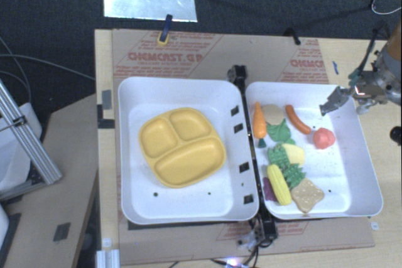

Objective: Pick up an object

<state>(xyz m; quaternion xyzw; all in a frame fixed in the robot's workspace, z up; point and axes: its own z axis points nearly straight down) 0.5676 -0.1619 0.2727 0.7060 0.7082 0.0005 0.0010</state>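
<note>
On a cardboard-topped bench, the right bin holds crowded toy food, a tomato lying apart near its right wall. The gripper hangs above the bin's upper right rim, carrying nothing; how wide it stands I cannot tell. A descent could clip that wall or nudge the tomato rolling, while the carrot and corn sit packed among neighbours.

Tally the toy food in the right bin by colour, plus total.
Orange: 1, carrot
Red: 2, sausage, tomato
Green: 2, leafy pieces
Yellow: 2, corn cob, yellow piece
Tan: 2, round bun, bread slice
Purple: 1, small piece
Total: 10
</note>
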